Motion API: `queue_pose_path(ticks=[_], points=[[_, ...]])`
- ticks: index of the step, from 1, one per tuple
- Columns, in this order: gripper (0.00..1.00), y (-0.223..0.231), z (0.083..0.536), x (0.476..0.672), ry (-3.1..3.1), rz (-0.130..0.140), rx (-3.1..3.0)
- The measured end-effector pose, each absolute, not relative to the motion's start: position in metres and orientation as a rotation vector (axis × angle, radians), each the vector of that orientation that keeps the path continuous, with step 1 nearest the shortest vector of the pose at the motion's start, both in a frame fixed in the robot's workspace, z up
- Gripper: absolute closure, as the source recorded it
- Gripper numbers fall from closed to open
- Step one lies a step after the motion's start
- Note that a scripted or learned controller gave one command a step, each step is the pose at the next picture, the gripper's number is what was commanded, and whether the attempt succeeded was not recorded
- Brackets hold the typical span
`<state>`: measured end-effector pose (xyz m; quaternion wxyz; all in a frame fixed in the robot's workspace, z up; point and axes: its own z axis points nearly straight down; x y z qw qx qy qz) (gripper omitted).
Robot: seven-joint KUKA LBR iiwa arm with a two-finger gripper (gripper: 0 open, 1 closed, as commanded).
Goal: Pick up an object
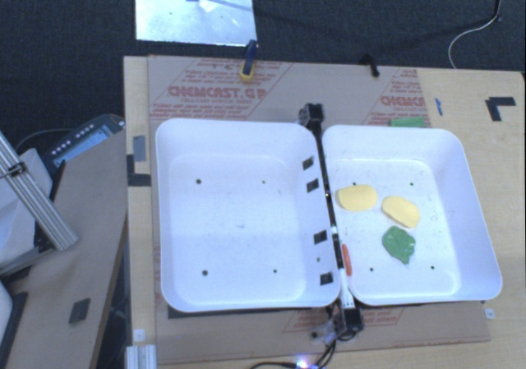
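right bin (460,195) holds two yellow pieces (357,197), a green piece (399,243). tool state: can't tell. flat pieces, so fingers may slip off.

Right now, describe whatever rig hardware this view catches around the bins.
Black clips line the seam between the white left bin and right bin, wires bunched at its near end. A silver strut slants at left; a thin white cable curls top right.

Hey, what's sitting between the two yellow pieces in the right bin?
Nothing. In the camera view, a bare strip of white bin floor separates the left yellow piece from the right yellow piece. The green piece lies below them.
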<state>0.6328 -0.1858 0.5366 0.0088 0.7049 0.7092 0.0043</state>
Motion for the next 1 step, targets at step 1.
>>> queue_pose_path(ticks=[1], points=[[1.0,-0.2072,0.5361,0.5993,2.219,0.002,2.22]])
